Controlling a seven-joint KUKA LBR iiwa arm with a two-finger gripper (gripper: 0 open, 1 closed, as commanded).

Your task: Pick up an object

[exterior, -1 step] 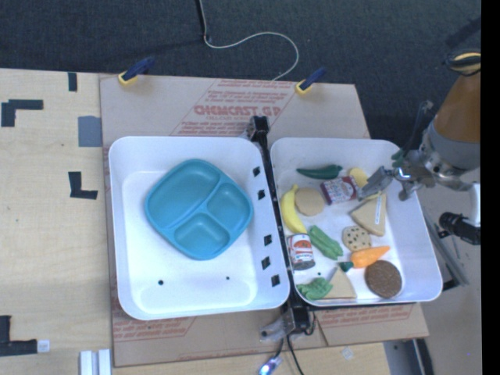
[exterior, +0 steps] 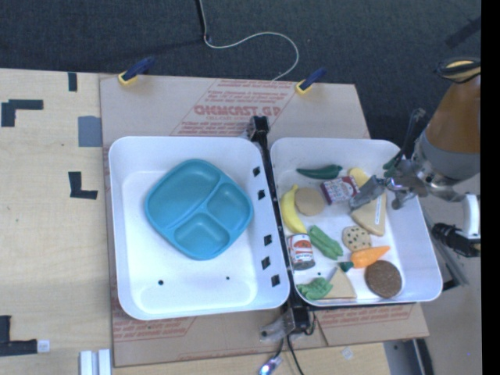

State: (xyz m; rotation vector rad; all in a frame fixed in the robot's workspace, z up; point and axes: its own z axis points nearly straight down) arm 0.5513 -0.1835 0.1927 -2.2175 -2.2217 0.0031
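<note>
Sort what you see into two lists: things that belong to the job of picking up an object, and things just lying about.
Job in hand:
gripper
right bin
banana
carrot
can
brown cookie
green pepper

Lying about:
blue plate
left bin
clamps
white cable

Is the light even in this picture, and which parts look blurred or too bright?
In the camera view the light is soft and even, with faint shadows inside the two shallow white bins; the bin walls look nearly overexposed; the grey two-finger gripper and the small toy foods beneath it are slightly blurred, while the blue divided plastic plate is sharp.
</note>
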